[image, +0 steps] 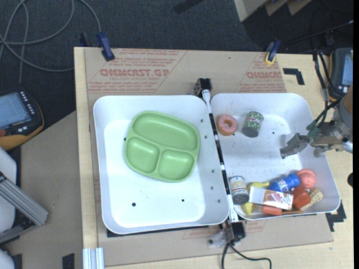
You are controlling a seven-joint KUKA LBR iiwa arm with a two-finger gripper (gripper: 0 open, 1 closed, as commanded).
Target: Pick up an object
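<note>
One green can (252, 124) lies tilted, long axis leaning upper-right.

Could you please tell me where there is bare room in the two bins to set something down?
Left bin: bare floor below and left of the green divided plate. Right bin: open middle between the pink ring, the small can and the gripper. Its near edge is crowded with a toy pile.
</note>
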